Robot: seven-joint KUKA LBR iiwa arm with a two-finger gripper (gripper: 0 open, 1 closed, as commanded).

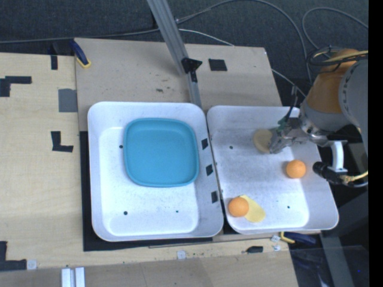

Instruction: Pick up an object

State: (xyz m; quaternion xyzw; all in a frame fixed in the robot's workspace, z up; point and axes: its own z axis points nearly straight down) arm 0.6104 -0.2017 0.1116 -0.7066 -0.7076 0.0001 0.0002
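Observation:
The right bin (317,217) holds a tan round piece (261,140), an orange ball (295,170) near its right side, a second orange ball (238,207) at the front left, and a pale yellow flat piece (255,211) touching that ball. My gripper (277,143) reaches in from the right and sits low over the right edge of the tan piece. The tan piece is partly covered by the gripper.
The left bin (102,178) carries a large blue square plate (161,151). A grey metal pole (173,34) slants across the back of the bench. Cables (335,172) hang off the arm at the right bin's edge.

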